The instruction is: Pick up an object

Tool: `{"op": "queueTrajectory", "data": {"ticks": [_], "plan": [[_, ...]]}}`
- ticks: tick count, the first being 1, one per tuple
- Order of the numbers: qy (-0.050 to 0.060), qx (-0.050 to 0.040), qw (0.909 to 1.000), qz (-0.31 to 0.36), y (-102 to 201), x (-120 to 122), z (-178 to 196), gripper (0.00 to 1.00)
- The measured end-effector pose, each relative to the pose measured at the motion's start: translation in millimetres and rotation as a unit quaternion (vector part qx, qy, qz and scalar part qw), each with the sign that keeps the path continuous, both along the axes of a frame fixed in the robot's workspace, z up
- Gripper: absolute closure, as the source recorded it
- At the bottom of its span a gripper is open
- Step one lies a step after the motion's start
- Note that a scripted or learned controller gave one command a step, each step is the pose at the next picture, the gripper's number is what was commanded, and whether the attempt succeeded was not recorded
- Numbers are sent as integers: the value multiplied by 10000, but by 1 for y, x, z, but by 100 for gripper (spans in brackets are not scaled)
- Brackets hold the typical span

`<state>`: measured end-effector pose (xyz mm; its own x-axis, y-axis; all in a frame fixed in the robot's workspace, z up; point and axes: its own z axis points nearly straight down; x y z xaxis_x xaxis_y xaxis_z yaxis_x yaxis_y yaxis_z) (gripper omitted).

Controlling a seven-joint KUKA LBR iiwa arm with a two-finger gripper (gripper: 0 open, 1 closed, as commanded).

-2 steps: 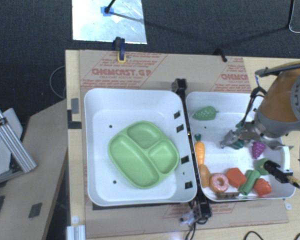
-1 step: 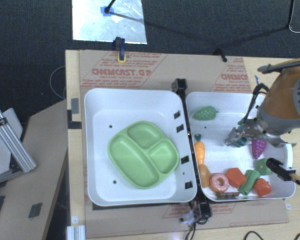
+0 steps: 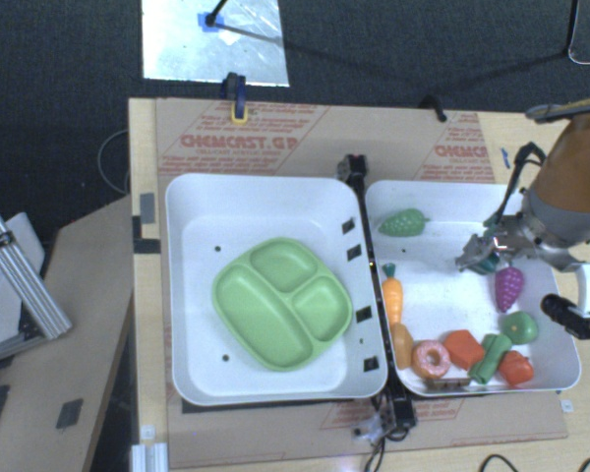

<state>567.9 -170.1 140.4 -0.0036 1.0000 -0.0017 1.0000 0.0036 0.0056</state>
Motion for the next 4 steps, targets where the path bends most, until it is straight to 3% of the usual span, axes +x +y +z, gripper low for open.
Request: {"op": "queueTrajectory", "data": {"ticks": [2, 4], "plan": [[-2, 0, 10000, 5, 2, 6, 87, 100], [14, 16, 10000, 31, 107, 40, 90, 100]]}}
